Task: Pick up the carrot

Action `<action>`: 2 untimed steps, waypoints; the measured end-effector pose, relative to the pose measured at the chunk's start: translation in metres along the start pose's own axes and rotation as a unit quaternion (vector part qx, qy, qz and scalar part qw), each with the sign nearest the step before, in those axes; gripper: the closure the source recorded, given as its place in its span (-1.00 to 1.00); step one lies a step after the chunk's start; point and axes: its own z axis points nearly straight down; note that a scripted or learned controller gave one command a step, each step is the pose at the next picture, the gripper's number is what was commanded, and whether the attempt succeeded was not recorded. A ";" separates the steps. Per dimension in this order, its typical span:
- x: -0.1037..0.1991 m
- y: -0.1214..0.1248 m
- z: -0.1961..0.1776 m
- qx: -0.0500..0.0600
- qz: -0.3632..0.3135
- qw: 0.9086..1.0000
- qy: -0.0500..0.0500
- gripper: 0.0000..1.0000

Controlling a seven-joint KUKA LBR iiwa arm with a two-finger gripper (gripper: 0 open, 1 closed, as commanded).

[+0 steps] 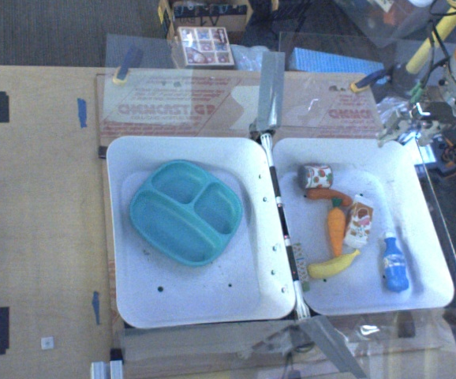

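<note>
The carrot is orange with a small green top and lies lengthwise in the middle of the right bin. A small juice carton touches its right side, and a yellow banana lies just below its tip. My gripper hangs over the bin's far right corner, well up and to the right of the carrot and apart from every object. Nothing shows in it.
A small can and a thin red-orange piece lie above the carrot. A blue bottle rests at the bin's right. The left bin holds a teal divided plate. Boxes and cables crowd the back.
</note>
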 end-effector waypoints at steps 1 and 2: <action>0.053 -0.021 0.087 0.000 -0.088 0.996 0.000 -1.00; 0.085 -0.062 0.144 -0.005 -0.015 1.000 -0.002 -1.00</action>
